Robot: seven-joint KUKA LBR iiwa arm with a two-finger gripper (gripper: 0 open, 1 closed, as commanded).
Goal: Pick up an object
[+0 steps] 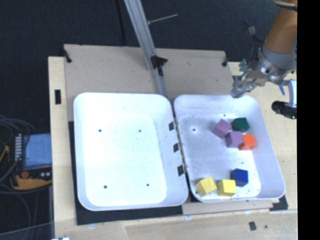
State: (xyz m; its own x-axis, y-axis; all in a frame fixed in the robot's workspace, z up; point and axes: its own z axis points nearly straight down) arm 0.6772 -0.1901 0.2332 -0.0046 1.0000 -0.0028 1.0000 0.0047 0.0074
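Seven small blocks lie in the right bin (267,149). Near the far right part, two purple blocks (222,128) (233,138), a green block (240,124) and an orange block (247,142) sit bunched together, touching. By the near edge lie two yellow blocks (206,186) (227,187) side by side, with a blue block (240,176) just beside them.

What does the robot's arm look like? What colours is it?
The grey robot arm has a wide orange band above its wrist, with a pale grey ring on top. Its end is silvery metal with a small grey two-finger gripper. A thin dark cable sticks out beside it.
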